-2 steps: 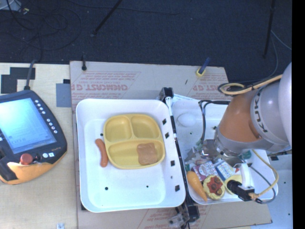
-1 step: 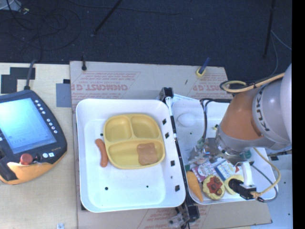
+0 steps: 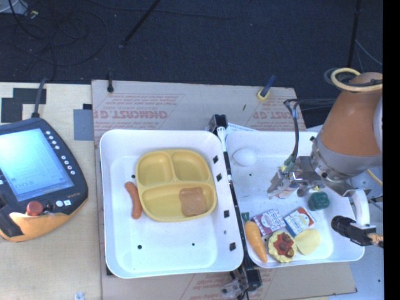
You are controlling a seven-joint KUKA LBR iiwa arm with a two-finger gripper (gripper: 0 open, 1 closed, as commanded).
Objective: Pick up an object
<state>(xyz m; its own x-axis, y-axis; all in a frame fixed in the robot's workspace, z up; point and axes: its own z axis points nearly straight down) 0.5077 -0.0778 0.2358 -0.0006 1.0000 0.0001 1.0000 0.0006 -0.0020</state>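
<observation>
My gripper (image 3: 285,182) hangs low over the middle of the right bin (image 3: 262,144), below the arm's orange band (image 3: 353,125). Close to it on the right lies a small green thing (image 3: 319,200). A white egg (image 3: 244,157) rests at the bin's back left. Along the front lie an orange carrot (image 3: 255,240), two small printed packets (image 3: 270,220) (image 3: 298,220), a red-and-yellow pizza slice (image 3: 283,245) and a pale yellow lump (image 3: 307,242). The gripper's body hides what lies under it.
The left bin (image 3: 162,255) bears a yellow divided plate (image 3: 172,167) with a brown patty (image 3: 193,200) in its front section, and a sausage (image 3: 134,199) beside the plate. A tablet pendant (image 3: 34,167) lies left of the bins.
</observation>
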